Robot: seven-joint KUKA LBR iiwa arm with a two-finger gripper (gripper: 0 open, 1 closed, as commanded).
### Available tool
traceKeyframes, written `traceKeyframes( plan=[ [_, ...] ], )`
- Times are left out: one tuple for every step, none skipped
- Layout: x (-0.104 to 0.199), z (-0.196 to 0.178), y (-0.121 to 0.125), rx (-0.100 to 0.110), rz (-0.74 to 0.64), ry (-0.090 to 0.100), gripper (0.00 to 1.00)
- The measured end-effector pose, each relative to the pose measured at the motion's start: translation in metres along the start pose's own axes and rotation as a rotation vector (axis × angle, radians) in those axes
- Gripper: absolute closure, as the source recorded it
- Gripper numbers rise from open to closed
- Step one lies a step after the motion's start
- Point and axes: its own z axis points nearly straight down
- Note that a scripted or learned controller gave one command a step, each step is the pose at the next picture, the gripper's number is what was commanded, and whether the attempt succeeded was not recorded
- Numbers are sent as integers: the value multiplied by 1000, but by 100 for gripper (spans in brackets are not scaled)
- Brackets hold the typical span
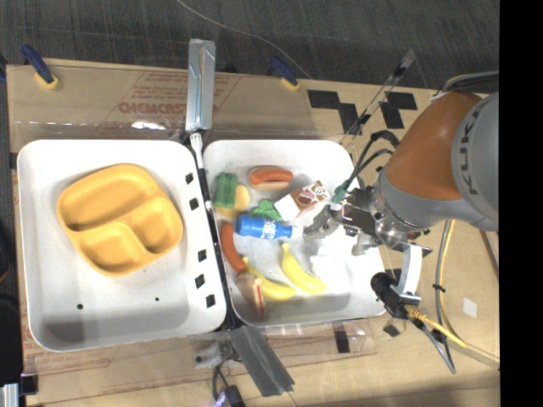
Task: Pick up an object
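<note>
tray (119,219): yellow
bins (42,253): white
bottle (263,227): blue, green cap
bananas (301,274): yellow
hot dog (271,176): red and tan
arm (441,159): grey, orange band

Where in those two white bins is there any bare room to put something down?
Left bin: bare floor in front of the yellow tray, toward the near rim. Right bin: a small patch between the banana and gripper. Its left half is crowded with toys.
</note>
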Motion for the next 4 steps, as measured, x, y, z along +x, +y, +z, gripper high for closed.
traceKeyframes(
  plan=[
    [0,-8,0,4,-5,0,100],
    [5,-27,-2,0,-111,-2,100],
    [5,-27,-2,0,-112,-2,0],
    [57,102,12,15,108,-3,0]
  ],
)
